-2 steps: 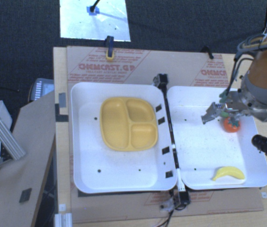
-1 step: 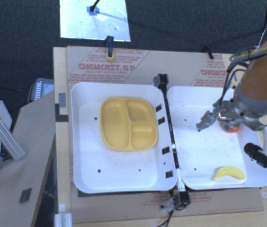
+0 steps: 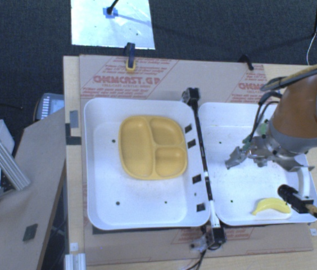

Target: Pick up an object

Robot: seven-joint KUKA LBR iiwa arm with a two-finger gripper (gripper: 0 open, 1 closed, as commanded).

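A yellow toy banana (image 3: 271, 207) lies in the right bin (image 3: 220, 128), near its front right corner. A yellow divided plate (image 3: 152, 147) rests in the middle of the left bin (image 3: 105, 201). My gripper (image 3: 235, 158) hangs over the middle of the right bin, pointing left, well up and to the left of the banana. The grey arm with its orange band (image 3: 302, 108) comes in from the right and covers that bin's right side.
A black divider with clips (image 3: 199, 151) runs between the two bins. A black fitting on the arm (image 3: 293, 198) sits just right of the banana. The white floor of the right bin shows to the left of the gripper.
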